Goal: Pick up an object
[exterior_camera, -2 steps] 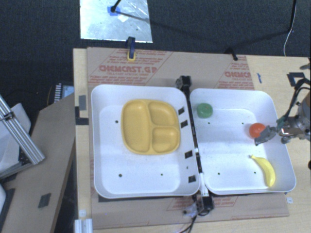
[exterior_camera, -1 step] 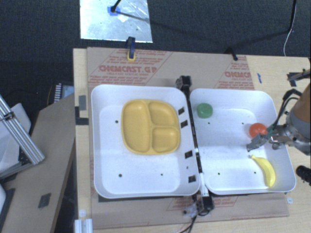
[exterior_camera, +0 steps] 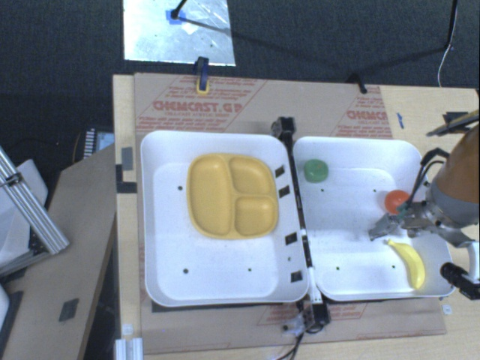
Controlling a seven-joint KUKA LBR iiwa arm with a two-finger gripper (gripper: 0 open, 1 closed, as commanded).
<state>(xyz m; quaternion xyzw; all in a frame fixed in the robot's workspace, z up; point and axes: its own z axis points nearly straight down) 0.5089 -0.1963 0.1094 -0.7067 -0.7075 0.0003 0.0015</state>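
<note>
Approach step, grasp not yet made. Arm is reaching in from the right edge over the right bin [exterior_camera: 352, 152], with the gripper [exterior_camera: 384, 229] sitting low above the bin floor. Two dark fingers are spreading apart toward the left, jaws standing open with nothing between them.

Candidate objects in the right bin:
- orange ball [exterior_camera: 397, 199], round, small, lying just above the fingertips and close beside them, possibly touching; likeliest target by position
- banana [exterior_camera: 409, 263], yellow, curved, lying just below the gripper near the bin's front right corner
- green round object [exterior_camera: 316, 171], lying well apart near the bin's upper left corner

Left bin [exterior_camera: 161, 201] is holding a yellow divided plate [exterior_camera: 229, 195] with three compartments, well away from the arm.

Judgement: next move is calling for a small shift to centre the jaws on one object, then a descent and a close. The ball is looking prone to rolling off if a finger is nudging it first
</note>
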